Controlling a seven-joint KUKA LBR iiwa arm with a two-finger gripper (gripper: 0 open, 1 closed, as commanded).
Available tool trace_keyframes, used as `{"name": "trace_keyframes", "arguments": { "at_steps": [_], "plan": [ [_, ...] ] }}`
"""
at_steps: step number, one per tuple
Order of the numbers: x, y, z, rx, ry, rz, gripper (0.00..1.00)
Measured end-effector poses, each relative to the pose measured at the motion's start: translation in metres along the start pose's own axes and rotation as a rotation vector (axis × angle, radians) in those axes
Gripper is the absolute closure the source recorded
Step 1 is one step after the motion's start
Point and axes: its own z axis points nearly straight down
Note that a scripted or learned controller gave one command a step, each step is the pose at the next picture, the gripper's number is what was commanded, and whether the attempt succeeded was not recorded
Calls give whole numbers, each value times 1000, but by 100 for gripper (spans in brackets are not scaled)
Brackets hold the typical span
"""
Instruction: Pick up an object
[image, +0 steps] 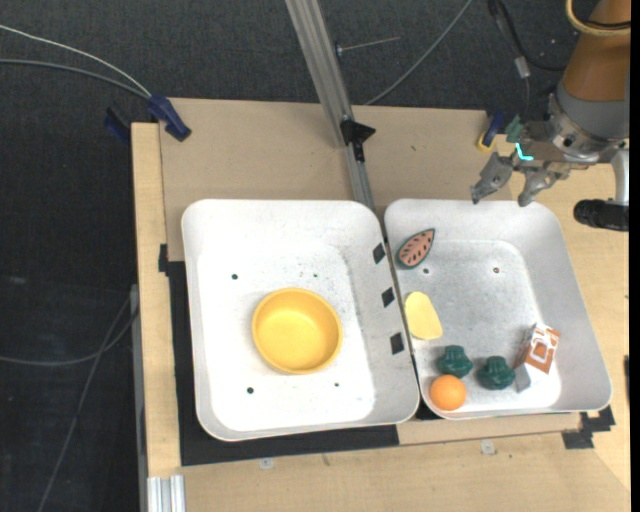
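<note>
While the arm reaches in from the right, its jaws hang over the far rim of the right bin, near that bin's back edge, spread apart with nothing between them; fingertips point down toward the bench

Right bin holds all the small things. A brown leaf-shaped piece lies near the far left corner, just beside the divide between bins. A pale yellow flat piece sits nearer, along the left wall. At the near edge: an orange ball, touching or nearly touching a dark green lump just behind it. A second green lump sits to the right, with a small grey bit against it. An orange and white carton stands tilted near the right of that cluster. All of these are well apart from the jaws, none lifted

Left bin holds a yellow bowl, upright, roughly mid-bin toward the near side. A grey metal bar runs from the top edge down to the gap between bins. Blue clamp on the bench's far left corner; thin cables trail over the dark floor
</note>
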Motion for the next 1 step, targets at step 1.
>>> {"name": "trace_keyframes", "arguments": {
  "at_steps": [1],
  "plan": [
    [0,1,-5,-8,-1,-1,0]
  ]
}}
